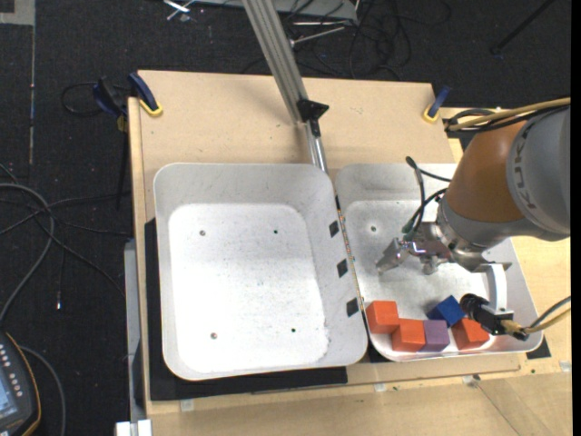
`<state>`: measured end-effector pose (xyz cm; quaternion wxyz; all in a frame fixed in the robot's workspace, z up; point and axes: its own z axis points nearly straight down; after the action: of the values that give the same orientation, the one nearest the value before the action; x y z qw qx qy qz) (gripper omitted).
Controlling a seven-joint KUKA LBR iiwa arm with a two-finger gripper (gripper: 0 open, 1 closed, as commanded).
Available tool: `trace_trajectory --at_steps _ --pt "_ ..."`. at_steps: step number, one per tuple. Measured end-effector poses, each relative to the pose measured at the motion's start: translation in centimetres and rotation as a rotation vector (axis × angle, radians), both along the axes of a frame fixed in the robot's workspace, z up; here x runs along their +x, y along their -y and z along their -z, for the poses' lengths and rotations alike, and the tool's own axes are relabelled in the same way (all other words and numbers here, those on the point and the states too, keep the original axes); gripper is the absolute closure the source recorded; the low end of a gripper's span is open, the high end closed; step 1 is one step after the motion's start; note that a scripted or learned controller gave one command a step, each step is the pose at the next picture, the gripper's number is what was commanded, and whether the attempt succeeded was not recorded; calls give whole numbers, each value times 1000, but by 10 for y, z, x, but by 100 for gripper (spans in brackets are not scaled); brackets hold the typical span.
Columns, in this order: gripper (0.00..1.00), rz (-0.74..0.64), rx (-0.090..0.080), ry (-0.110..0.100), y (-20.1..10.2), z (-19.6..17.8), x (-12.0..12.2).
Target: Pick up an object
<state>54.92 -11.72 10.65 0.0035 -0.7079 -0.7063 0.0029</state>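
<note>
Several small blocks lie along the near edge of the right bin (381, 184): an orange block (382, 314), a second orange block (410, 333), a purple block (437, 334), a blue block (446, 311) and a third orange block (471, 333). My gripper (408, 252) hangs low over the middle of the right bin, up and slightly left of the blocks and apart from them. The grey arm with its orange band (486, 184) comes in from the right and covers the bin's right side.
The left bin (241, 262) sits beside the right one, their rims overlapping in the middle. A metal pole (277, 48) slants down from the top to the bins' far edge. Clamps (145, 94) grip the bench's far corners.
</note>
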Motion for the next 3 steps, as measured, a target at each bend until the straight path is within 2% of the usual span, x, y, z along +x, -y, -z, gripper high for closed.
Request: trace_trajectory --at_steps 1,2,3 --pt "100 -1 -2 12 0 -15 3" --pt "0 -1 -1 11 0 -15 3" --pt "0 2 -1 7 24 -25 -31"
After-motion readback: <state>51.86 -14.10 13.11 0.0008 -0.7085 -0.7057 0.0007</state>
